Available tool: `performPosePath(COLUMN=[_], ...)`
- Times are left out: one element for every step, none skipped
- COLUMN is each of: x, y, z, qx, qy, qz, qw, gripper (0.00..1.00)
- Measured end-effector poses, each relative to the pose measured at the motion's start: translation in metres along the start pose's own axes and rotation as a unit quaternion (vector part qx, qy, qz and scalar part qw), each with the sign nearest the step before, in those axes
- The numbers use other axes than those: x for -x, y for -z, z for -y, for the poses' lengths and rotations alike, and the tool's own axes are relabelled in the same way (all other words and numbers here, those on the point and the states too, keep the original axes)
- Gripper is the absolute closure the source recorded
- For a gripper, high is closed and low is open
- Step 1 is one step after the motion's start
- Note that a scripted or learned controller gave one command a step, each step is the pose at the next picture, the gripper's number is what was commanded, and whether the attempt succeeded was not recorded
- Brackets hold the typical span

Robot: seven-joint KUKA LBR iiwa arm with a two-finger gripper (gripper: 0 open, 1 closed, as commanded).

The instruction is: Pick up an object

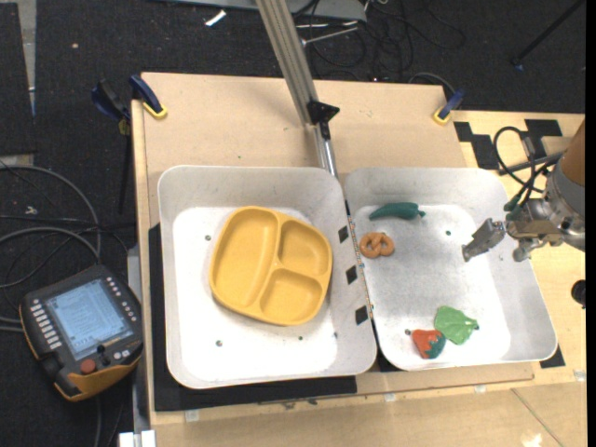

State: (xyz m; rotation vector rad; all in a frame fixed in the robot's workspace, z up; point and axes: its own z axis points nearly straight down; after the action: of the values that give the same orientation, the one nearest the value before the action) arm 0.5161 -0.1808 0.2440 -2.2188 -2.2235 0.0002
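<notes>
Four items in right bin (484, 189); gripper (498, 240), fingers spread and empty, nearest green leaf (454, 324) at 7 o'clock.

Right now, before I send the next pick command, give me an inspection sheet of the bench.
Surface: wooden bench bearing left bin and right bin, side by side.
Job's things: in the right bin, green pepper, pretzel, green leaf toy touching a red-orange toy.
Clutter: yellow divided plate in the left bin.
Grippers: gripper over the right bin's right side, nothing between its fingers.
Cables: black cables by the arm; more on the floor behind the bench.
Surroundings: teach pendant on the floor, clamps at the bench corners.
</notes>
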Motion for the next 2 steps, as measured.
performPosePath(x=[0.000, -0.005], y=[0.000, -0.062], z=[0.000, -0.004], qx=[0.000, -0.003], qy=[0.000, -0.001], qz=[0.000, -0.001], qw=[1.0000, 1.0000], gripper=[0.00, 0.00])
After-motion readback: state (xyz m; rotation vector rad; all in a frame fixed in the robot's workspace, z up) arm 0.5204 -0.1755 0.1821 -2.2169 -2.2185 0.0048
